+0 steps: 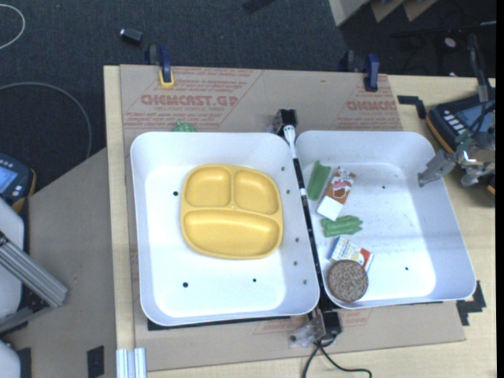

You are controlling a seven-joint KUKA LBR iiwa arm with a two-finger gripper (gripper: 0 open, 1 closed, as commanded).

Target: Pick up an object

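Camera view: gripper (435, 172) at right bin's (417, 290) far-right rim, can't tell its state. Objects well left of it: green strip (318, 179), green toy (342, 226), brown disc (347, 280). Yellow tray (231, 211) in left bin (157, 274)

Two white bins (150, 211) are sitting side by side, one yellow divided plate (232, 211) lying in the left, while two green pieces (318, 179), two small packets (340, 184) and one brown round disc (347, 280) are lying in the right.
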